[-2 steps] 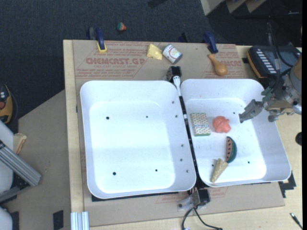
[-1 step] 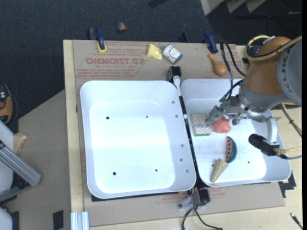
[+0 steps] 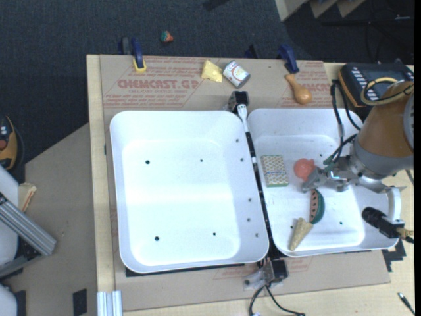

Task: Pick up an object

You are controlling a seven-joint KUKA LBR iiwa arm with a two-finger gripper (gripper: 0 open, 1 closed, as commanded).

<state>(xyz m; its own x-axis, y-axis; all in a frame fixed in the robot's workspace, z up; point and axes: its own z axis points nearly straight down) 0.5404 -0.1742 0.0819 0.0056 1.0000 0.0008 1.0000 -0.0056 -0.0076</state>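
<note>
dark carpet surrounds the counter (image 3: 197, 84), which carries 2 white bins. left bin (image 3: 181, 183) sits beside the right bin (image 3: 342, 127). over the right bin, the claw (image 3: 319, 180) hangs low; how wide it stands cannot be told. red ball (image 3: 303, 168) lies just beside it, a patterned block (image 3: 273, 170) to its left, watermelon slice (image 3: 317, 207) and cone (image 3: 300, 232) nearer the front.

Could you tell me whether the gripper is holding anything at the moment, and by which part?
It cannot be told: the gripper sits low in the right bin beside the red ball, with nothing visibly between its fingers.
</note>
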